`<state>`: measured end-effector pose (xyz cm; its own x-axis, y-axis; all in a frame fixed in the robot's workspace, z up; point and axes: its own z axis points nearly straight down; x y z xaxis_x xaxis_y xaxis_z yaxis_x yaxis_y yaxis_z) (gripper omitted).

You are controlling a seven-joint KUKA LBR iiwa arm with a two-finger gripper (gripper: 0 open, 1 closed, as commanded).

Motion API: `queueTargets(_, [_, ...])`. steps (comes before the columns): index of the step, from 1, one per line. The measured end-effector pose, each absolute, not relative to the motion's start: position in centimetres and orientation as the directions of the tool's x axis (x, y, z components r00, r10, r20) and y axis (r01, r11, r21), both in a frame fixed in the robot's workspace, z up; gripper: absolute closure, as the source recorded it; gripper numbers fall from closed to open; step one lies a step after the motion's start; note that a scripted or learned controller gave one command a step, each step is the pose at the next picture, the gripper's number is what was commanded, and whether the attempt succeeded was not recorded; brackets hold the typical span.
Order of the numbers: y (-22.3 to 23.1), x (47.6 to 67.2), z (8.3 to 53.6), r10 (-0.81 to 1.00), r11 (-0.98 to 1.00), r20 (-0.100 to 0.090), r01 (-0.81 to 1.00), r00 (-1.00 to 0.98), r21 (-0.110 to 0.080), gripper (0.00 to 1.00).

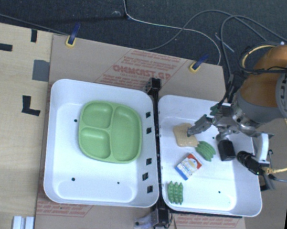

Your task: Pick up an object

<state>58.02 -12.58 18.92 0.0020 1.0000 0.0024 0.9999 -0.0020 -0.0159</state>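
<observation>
Reading unclear, cardboard (139, 66) red print, blurred

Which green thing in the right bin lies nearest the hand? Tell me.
The smooth green piece beside the tan object, just below the hand. The ridged green one sits farther off, near the bin's front edge.

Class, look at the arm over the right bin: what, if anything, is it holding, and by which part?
Nothing is seen held. The gripper hangs over the right bin, beside the beige object and the green object; no thing shows between its fingers.
</observation>
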Motion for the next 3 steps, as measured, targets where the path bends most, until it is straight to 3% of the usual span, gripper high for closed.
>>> queueTargets(1, [-12.6, 58.3, 19.7, 1.0, 0.002, 0.001, 1.0, -0.002, -0.002, 0.0])
queueTargets(2, [-12.1, 58.4, 13.4, 1.0, 0.001, 0.0, 1.0, -0.001, -0.006, 0.0])
queueTargets(3, [-11.9, 58.6, 8.6, 1.0, 0.003, -0.001, 1.0, -0.003, 0.006, 0.0])
